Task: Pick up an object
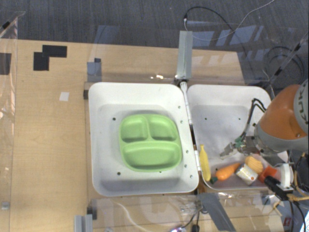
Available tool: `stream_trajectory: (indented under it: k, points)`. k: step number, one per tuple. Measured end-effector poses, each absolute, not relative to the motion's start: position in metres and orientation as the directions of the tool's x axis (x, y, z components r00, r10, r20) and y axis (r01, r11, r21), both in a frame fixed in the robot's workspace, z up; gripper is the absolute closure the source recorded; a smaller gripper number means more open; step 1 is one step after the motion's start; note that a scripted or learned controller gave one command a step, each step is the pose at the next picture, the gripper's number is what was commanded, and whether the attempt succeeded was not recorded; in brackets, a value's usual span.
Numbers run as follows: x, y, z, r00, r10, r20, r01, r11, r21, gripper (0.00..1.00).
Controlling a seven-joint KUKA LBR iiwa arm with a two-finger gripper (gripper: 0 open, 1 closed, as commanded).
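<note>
Orange carrot-shaped toy [227,172] lies in the near part of the right white bin [217,105], and we judge it the likeliest pick: it sits just near and slightly left of the two-finger gripper [231,149]. Its long axis runs left-near to right-far, roughly level across the view, tip toward the left.

Largest first. The left white bin [101,129] holds a green three-compartment plastic tray [149,141], lying flat, well apart from the arm. The grey arm with the orange band [282,117] reaches in from the right over the right bin's near-right part. The gripper's metal fingers [227,152] point left; we cannot tell whether they stand apart or together, and nothing shows between them.

Smaller things: a yellow banana-shaped toy [204,162] along the left wall, long axis near-to-far; a pale block with a yellow top [250,169] just right of the carrot; a small red piece [268,173] beyond that.

We judge the move is a short drop toward the near side.
</note>
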State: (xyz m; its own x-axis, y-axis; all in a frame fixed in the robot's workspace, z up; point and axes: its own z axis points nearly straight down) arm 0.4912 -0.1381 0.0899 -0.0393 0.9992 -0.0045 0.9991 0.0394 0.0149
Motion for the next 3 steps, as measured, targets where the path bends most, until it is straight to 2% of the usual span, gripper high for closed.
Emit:
stream_trajectory:
  k: [1, 2, 3]
  points:
    - [0.557, -0.151, 0.089, 0.020, 1.000, -0.003, 1.000, -0.020, 0.015, 0.00]
    - [0.520, -0.146, 0.094, -0.048, 0.999, -0.001, 0.999, 0.048, 0.003, 0.00]
    - [0.590, -0.134, 0.089, -0.022, 1.000, -0.002, 1.000, 0.022, 0.014, 0.00]
